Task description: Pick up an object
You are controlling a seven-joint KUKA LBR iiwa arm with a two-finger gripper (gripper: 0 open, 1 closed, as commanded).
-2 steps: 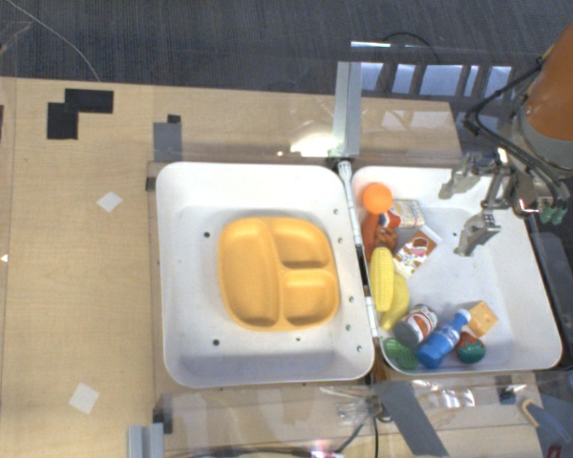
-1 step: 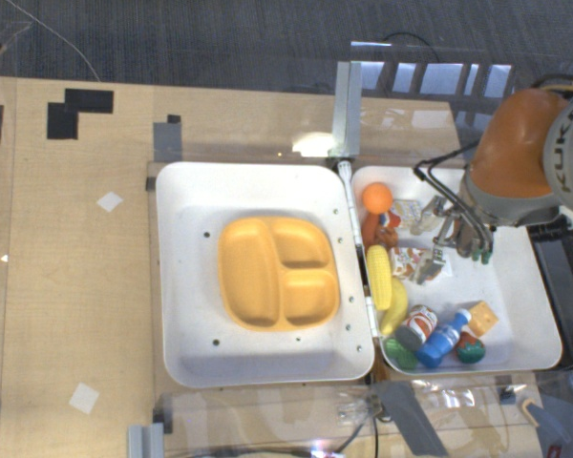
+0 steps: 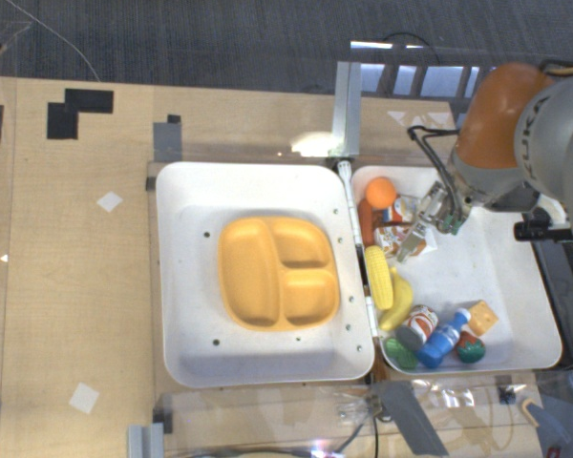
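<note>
Camera view looks down on the desk (image 3: 67,284), and nearest me, along the front edge of the right bin (image 3: 516,294), lie a blue bottle (image 3: 445,338), a small can (image 3: 419,323), a green ball (image 3: 471,351) and an orange block (image 3: 481,318). A banana (image 3: 398,308) and a corn cob (image 3: 379,275) lie against the left wall. Further back, the end effector (image 3: 418,234) sits down on a crumpled packet (image 3: 397,229), beside an orange (image 3: 380,193); whether it grips the packet I cannot tell. The left bin (image 3: 186,351) holds a yellow divided tray (image 3: 278,271).
</note>
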